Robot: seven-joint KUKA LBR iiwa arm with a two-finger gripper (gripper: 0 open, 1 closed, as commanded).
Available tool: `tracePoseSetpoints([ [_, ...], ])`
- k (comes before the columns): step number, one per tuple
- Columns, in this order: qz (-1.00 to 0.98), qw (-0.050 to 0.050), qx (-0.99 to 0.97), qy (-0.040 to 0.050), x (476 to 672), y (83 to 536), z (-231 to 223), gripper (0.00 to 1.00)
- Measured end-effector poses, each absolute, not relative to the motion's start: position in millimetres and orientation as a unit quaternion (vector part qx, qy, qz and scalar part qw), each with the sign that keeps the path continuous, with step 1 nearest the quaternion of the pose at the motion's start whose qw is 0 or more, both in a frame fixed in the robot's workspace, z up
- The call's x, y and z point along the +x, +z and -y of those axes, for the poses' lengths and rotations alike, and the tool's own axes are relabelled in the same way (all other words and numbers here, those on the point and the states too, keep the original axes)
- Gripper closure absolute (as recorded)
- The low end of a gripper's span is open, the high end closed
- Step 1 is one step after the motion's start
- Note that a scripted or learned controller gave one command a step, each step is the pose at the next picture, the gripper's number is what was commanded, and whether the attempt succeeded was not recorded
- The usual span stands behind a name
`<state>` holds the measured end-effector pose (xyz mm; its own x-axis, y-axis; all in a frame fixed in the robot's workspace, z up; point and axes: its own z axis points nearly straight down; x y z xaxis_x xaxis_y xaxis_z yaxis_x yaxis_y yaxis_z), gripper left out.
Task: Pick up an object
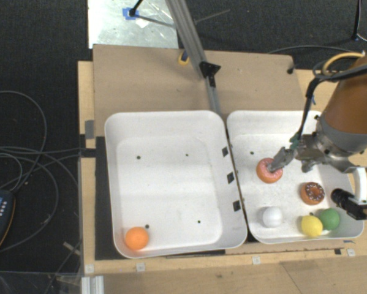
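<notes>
Two white bins sit side by side on the brown tabletop. The left bin has one small orange ball in its near left corner.

The right bin has more things in it. A pink donut lies near the middle of this bin. A brown donut with sprinkles lies to its right, a little nearer the front. A white ball sits close to the front wall. A yellow lemon and a green ball sit together in the near right corner, and they touch each other.

The robot arm comes in from the right. It is orange and grey. The jaws hang low over the right bin, right at the pink donut. Their dark tip sits at the top right edge of the donut and looks like it touches it. It is too hard to see if the jaws are apart or together. The donut lies flat on the bin floor.

A grey pole leans across the back of the tabletop. Black cables curl on the dark floor to the left.
</notes>
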<state>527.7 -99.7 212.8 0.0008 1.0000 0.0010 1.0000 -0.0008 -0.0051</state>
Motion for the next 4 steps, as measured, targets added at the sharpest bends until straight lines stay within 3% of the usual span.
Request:
tracePoseSetpoints([
  [2, 0.707, 0.002, -0.707, 0.0008, 539.1, 123.0, 101.8, 0.00],
  [3, 0.707, -0.001, -0.708, -0.0009, 540.5, 136.1, 102.6, 1.00],
  [4, 0.710, -0.003, -0.705, -0.0024, 538.8, 193.6, 93.6, 1.00],
])
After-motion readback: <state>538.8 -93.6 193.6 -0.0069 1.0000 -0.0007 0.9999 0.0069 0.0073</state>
